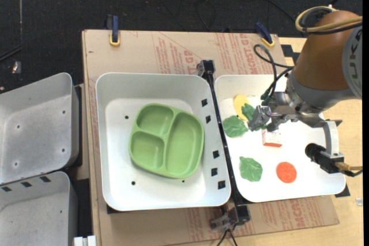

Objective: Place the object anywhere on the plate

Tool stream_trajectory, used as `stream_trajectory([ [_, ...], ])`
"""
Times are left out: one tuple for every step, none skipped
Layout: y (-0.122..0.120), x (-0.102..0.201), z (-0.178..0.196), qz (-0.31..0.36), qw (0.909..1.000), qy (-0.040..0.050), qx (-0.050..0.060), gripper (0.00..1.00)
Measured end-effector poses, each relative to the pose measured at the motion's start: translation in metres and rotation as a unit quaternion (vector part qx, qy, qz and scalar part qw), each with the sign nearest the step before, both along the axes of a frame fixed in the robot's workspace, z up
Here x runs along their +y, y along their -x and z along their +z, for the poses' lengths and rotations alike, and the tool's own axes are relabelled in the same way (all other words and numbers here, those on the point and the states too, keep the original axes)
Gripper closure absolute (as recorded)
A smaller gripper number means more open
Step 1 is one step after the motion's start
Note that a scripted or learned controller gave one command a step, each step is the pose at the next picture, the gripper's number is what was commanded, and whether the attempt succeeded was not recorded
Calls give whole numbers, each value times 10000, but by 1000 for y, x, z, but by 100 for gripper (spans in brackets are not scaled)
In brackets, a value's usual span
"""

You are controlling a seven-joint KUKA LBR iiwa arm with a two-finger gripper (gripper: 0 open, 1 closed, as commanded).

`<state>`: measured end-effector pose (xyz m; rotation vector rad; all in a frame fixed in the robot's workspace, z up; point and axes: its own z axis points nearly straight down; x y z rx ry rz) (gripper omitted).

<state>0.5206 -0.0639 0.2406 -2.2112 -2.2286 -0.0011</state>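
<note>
Several small pieces lie in the right bin point(323, 184): a yellow piece point(240, 104) and a green leaf point(234, 126) near its left wall, a second green leaf point(251, 168) and an orange-red disc point(286, 172) toward its front edge. The gripper point(260, 116) hangs just beside the yellow piece; its grasp cannot be made out. Left of that bin, the green plate point(167, 140) sits mid-floor in the left bin point(109, 141), with white margin all around.

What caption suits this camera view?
Hand over right bin's toy foods; green three-compartment plastic plate waits in left bin.
</note>
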Motion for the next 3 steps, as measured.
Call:
stream_trajectory([
  [-9, 58, 7, 4, 10000, 2, -10, 100],
  [-10, 108, 10, -2, 10000, 5, -7, 100],
  [-20, 164, 11, 3, 10000, 5, -11, 100],
])
